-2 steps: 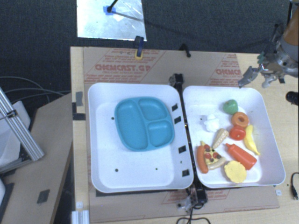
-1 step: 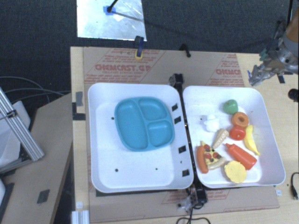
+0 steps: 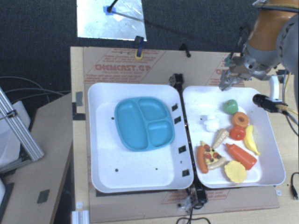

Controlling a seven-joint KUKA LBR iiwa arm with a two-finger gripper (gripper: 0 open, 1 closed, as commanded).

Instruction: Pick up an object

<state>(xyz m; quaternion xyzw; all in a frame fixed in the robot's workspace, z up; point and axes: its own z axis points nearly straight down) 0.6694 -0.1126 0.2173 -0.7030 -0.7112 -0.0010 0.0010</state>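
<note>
while the fingers (image 3: pixel 228 82) hover, the green toy (image 3: pixel 230 106) lies below them.

Floor: dark blue-grey carpet (image 3: pixel 37 36), speckled, filling the top and left of the view.
Floor panel: shiny silver sheet (image 3: pixel 111 12) lying on the carpet at top, a blue tape mark (image 3: pixel 110 10) on it, a thin dark rod crossing it.
Bench: tan top (image 3: pixel 56 139), a brown cardboard sheet (image 3: pixel 126 64) with red print laid over it.
Left edge: slanted aluminium framing rail (image 3: pixel 16 125); grey cables (image 3: pixel 28 85) trailing across the carpet.
Light: even, soft shadows.
</note>
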